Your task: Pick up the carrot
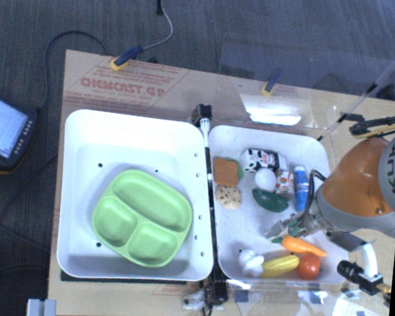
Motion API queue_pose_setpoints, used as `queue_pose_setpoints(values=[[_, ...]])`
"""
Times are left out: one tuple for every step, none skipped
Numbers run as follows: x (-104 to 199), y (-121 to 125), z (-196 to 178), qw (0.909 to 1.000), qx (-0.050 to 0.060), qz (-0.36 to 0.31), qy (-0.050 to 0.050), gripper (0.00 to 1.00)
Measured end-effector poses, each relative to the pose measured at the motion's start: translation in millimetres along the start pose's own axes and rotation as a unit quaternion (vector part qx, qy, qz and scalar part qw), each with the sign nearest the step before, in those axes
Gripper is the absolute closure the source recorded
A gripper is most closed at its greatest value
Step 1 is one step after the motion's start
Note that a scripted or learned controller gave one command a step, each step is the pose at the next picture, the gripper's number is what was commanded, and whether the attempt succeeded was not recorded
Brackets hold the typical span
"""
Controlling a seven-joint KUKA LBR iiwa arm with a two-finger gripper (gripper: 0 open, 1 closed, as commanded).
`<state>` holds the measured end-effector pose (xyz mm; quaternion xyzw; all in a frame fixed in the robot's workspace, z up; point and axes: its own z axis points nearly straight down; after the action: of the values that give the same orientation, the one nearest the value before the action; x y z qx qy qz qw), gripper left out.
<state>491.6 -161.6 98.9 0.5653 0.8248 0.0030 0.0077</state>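
The carrot, orange and pointing right, lies near the front of the right bin, just above a yellow banana and a red tomato. My gripper comes in from the right and sits low over the carrot's left end, touching or nearly touching it. The arm's orange band looms above and hides part of the bin's right side. Nothing is visibly lifted.
The right bin also holds a brown toast slice, a cookie, a cow-patterned carton, a white egg, a dark green vegetable, a blue bottle and a white piece. A green divided plate lies in the left bin.
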Motion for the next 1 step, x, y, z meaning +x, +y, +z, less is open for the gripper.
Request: queue_pose_setpoints(values=[[46.9,17.0,6.2,0.9922,-0.002,0.125,-0.008,1.00]])
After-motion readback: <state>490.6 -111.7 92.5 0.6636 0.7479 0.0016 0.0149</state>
